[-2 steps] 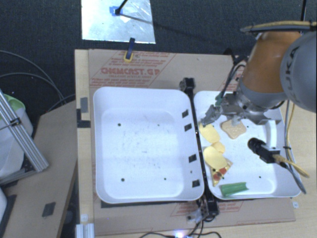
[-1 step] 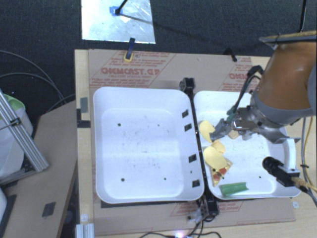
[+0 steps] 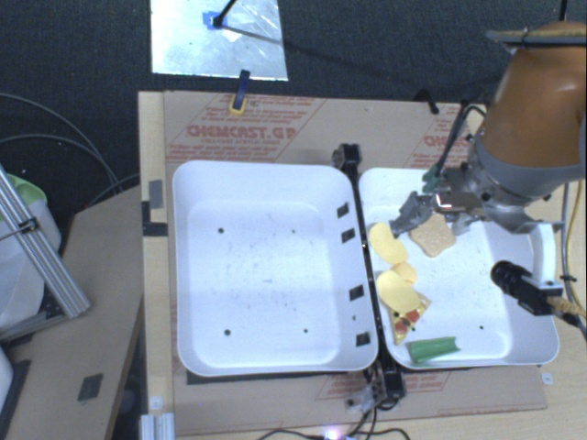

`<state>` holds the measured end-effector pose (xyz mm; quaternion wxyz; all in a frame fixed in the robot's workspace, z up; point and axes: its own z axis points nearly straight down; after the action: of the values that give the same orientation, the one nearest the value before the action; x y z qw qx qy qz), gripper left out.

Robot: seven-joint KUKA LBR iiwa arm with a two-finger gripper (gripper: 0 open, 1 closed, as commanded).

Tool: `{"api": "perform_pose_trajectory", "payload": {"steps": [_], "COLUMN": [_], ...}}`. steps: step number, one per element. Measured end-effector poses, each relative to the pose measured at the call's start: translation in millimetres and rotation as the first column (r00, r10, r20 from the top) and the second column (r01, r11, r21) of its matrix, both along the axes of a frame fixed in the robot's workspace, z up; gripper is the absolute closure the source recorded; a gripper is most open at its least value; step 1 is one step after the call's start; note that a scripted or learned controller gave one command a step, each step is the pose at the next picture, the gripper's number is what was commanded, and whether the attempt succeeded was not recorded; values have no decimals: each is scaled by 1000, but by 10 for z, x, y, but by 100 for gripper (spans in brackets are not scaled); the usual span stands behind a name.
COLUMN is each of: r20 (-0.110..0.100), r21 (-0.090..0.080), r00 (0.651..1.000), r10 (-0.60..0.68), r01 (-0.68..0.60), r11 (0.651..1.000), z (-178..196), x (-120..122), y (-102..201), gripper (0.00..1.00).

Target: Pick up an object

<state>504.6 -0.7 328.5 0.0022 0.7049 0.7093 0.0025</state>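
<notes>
Brown cardboard (image 3: 275, 126) under both bins on counter (image 3: 101, 273), dark carpet (image 3: 73, 44) beyond; pincer (image 3: 431, 211) above toast (image 3: 433, 238), grip unclear.

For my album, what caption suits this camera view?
Gripper hovers beside a tan slice in the right bin.

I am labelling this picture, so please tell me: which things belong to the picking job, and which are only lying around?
For the job:
- gripper over the right white bin
- tan bread-like square slice
- yellow oval pieces
- green flat strip

Lying about:
- left white bin
- shiny foil sheet
- brown cardboard sheet
</notes>
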Motion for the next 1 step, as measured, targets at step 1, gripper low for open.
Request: {"api": "perform_pose_trajectory", "payload": {"steps": [1], "r20": [-1], "r21": [0], "r00": [1000], "r10": [4], "r01": [-4], "r11": [1000], "z": [90], "x": [-1], "y": [-4], "gripper": [100]}}
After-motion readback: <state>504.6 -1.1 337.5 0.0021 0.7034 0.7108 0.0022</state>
